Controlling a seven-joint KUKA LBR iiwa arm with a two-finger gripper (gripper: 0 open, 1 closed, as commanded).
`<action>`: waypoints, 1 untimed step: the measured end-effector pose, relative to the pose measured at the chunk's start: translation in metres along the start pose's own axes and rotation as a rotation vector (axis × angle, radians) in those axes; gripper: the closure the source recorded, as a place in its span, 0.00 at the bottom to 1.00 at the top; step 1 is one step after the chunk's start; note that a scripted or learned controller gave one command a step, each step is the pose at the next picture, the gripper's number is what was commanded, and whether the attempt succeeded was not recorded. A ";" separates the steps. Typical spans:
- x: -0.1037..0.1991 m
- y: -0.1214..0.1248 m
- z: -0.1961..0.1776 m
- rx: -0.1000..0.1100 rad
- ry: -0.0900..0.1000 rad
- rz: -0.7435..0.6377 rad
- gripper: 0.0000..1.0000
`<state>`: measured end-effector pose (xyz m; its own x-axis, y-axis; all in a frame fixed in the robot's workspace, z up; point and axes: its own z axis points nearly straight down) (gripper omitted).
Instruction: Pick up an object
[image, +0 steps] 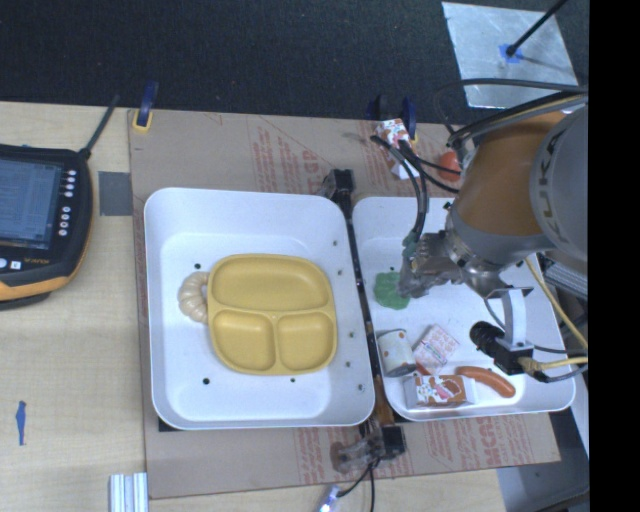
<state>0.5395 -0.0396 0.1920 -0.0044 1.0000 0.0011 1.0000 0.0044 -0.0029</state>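
My gripper (413, 276) is low in the right bin (380, 222), at its left side, right beside a small green object (388, 292) that lies on the bin floor. The gripper's body hides part of that green object. Toward the bin's front lie a red-and-white packet (435, 347), a second printed packet (438, 390), a reddish sausage (488, 380) and a small pale cup-like item (393, 348). The grey and orange arm (510, 190) covers the bin's back right part.
The left bin (170, 380) holds a yellow divided plate (272, 312) with a beige ridged lump (192, 296) against its left edge. A control tablet (35, 220) lies at the far left of the bench. Cables (405, 160) run behind the right bin.
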 end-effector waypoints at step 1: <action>0.100 0.008 -0.005 0.001 -0.001 -0.003 1.00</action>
<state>0.5467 0.0608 0.1973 -0.0073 1.0000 -0.0003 1.0000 0.0073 -0.0037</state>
